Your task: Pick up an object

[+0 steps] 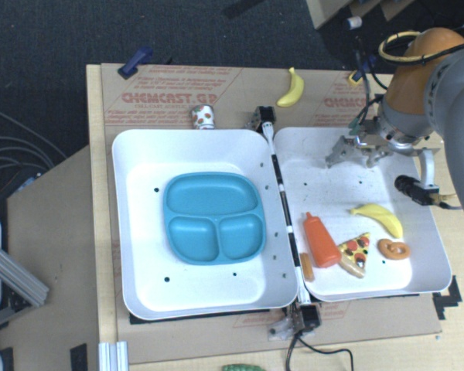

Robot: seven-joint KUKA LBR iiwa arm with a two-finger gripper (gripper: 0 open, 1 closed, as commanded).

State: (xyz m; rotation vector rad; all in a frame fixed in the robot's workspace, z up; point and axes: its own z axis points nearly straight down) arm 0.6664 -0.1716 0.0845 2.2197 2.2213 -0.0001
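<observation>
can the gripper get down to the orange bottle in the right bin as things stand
Probably yes. The orange bottle lies flat in the right bin, uncovered from above. The gripper hovers over the same bin's far end with bare floor between. The pizza slice sits close beside the bottle and may crowd a grasp.

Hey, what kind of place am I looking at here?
Probably a robot lab test bench: a robot arm over two white bins, plastic toy food such as a banana and pizza slice, and loose cables on the floor.
</observation>
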